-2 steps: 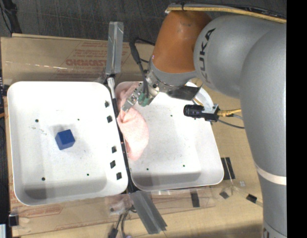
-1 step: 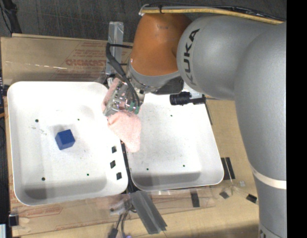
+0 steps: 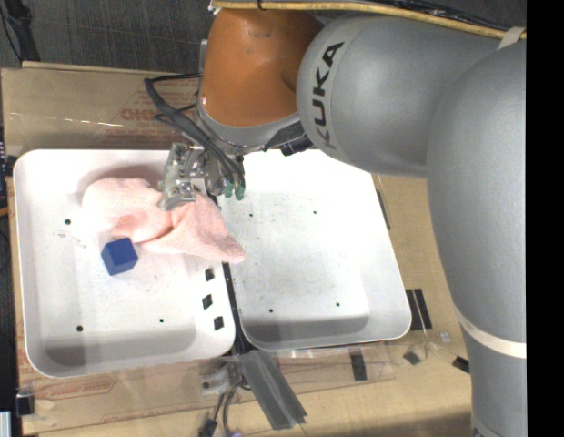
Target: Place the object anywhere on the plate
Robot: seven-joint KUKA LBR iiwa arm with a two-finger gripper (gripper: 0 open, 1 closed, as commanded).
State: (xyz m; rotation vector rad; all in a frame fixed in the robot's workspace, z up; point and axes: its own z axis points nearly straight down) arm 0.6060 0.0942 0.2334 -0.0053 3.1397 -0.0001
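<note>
Camera view: pink crumpled cloth [image 3: 164, 218] in left bin [image 3: 45, 244]; end effector [image 3: 186, 185] state unclear.

A crumpled pink cloth [image 3: 164, 218] lies in the left bin [image 3: 45, 335], its right corner draped over the divide between bins. A small blue cube [image 3: 120, 256] sits just below it, touching its edge.

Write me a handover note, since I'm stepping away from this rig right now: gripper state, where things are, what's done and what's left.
Gripper: down over the far right part of the left bin, right at the pink cloth; the view does not settle whether it has a grip.
Pink cloth: crumpled in the left bin, one corner draped over the divide toward the right bin.
Blue cube: on the left bin's floor, touching the cloth's near edge.
Done: nothing placed so far.
Left: I cannot make out a plate; locate it, then place the object.
</note>
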